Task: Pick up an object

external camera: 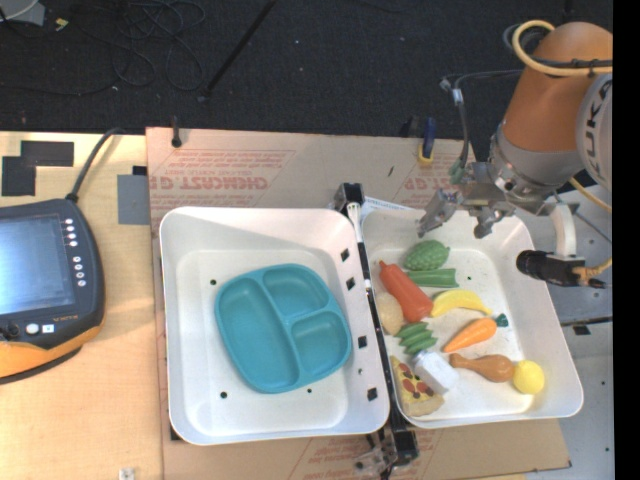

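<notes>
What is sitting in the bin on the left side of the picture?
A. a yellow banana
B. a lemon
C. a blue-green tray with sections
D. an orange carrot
C. The blue-green tray with its three sections lies alone in the left bin, while the banana, carrot and lemon are all in the right bin.
</notes>
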Motion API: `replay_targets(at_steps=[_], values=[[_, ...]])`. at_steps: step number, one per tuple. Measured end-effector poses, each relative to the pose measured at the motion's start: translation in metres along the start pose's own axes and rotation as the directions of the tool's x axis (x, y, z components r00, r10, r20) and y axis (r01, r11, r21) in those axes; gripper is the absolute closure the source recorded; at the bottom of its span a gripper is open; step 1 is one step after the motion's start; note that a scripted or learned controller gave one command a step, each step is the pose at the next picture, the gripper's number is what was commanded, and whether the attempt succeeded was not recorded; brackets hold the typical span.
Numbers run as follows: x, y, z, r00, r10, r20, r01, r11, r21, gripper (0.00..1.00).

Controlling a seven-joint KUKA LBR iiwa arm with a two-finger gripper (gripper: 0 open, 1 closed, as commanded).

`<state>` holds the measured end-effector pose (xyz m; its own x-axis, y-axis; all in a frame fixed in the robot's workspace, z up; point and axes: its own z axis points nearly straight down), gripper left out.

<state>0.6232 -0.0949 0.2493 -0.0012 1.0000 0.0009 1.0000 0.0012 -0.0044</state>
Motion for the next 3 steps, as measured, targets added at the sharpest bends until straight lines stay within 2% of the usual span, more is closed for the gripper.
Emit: replay_targets(at_steps=[1, 2, 3], values=[[-0.026, 0.021, 0.167, 1.000, 0.001, 0.002, -0.001, 1.000, -0.001, 0.00], [-0.026, 0.016, 0.157, 1.000, 0.006, -0.005, -0.006, 1.000, 0.025, 1.00], [-0.026, 0.018, 0.155, 1.000, 0.006, -0.003, -0.006, 1.000, 0.016, 0.00]])
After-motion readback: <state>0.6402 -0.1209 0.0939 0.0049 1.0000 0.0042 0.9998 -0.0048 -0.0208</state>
